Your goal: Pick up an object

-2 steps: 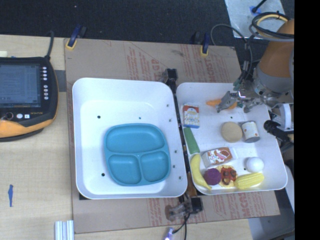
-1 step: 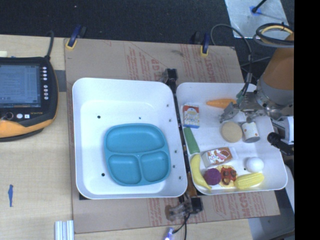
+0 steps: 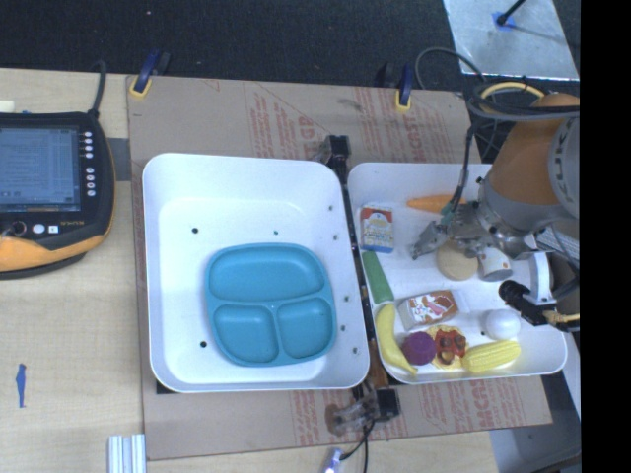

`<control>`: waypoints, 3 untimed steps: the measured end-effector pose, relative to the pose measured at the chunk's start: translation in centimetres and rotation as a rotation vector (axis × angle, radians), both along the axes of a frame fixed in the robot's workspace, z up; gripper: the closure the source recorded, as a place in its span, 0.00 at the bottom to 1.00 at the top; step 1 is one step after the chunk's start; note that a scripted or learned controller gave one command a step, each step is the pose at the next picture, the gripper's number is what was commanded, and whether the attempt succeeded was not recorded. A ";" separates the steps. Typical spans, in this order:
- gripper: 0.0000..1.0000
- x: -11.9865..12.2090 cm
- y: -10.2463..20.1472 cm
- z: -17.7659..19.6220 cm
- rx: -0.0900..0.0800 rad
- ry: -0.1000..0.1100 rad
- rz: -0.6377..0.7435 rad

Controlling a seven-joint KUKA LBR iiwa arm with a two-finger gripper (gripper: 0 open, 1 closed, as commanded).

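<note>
Two shallow white bins sit side by side on a brown cardboard sheet (image 3: 296, 116) over the bench. The left bin (image 3: 177, 195) holds a light-blue plastic divided plate (image 3: 269, 302) with three compartments, lying toward the bin's 5 o'clock part. The right bin (image 3: 552, 363) carries the loose items. Near its 11 o'clock corner stands a small white and red carton (image 3: 377, 228); at 6 o'clock from that lies a long green cylinder (image 3: 376, 276) along the bin's left wall. At 12 o'clock in the bin rests an orange carrot-shaped piece (image 3: 430, 204). Along the 6 o'clock edge lie a yellow banana (image 3: 390, 341), a round purple fruit (image 3: 418, 348) just beside it, a small red and orange piece (image 3: 450, 343), and a yellow corn cob (image 3: 491, 356). Above these sit a flat white and red packet (image 3: 430, 308) and, at its 3 o'clock, a white egg-shaped object (image 3: 501, 322).

The grey arm with its orange band (image 3: 527, 161) reaches in from 3 o'clock, and the gripper (image 3: 444, 244) hangs low over the middle of the right bin. A round tan disc-shaped object (image 3: 457, 262) lies just beside the metal fingers (image 3: 426, 241), at their 5 o'clock; whether the fingers are spread or closed cannot be told, and nothing is seen clamped between them.

A black and orange handheld control tablet (image 3: 44, 190) rests at 9 o'clock on the bench.
</note>
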State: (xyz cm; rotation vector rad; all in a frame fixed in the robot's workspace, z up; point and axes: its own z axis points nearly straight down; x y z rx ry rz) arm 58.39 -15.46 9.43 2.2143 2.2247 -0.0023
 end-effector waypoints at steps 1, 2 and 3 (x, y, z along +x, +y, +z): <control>1.00 0.0 -0.2 1.1 -0.003 0.000 0.001; 1.00 -6.1 -4.7 8.7 0.002 0.003 -0.002; 1.00 0.3 -1.0 12.4 0.004 0.002 -0.001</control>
